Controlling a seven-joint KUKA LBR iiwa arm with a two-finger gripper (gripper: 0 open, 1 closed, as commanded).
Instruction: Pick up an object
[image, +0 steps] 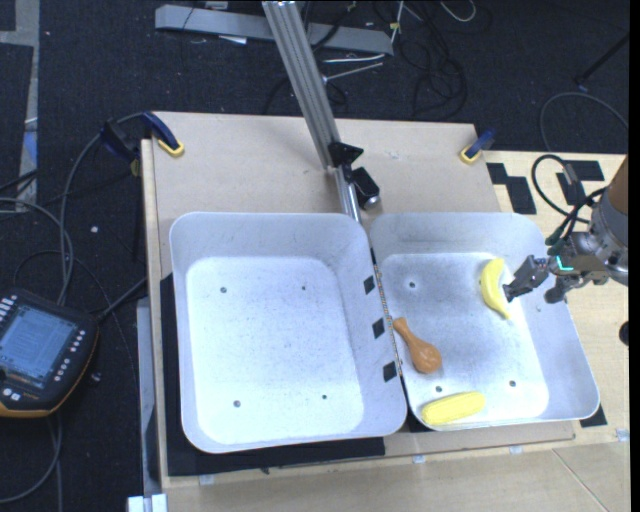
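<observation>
The right bin (560, 385) holds three things: a curved yellow banana (491, 287) near its upper right, an orange-brown drumstick-shaped toy (418, 349) by its left wall, and a yellow oblong piece (453, 407) at its front edge. My gripper (540, 280) hangs at the bin's right side, just right of the banana. Its two dark fingers are spread apart and nothing is between them.
The left bin (200, 260) sits beside the right one on a wooden bench. A slanted metal pole (312, 90) rises from between the bins at the back. Yellow clamps (168, 146) hold the bench corners. A handheld pendant (35, 350) lies at the far left.
</observation>
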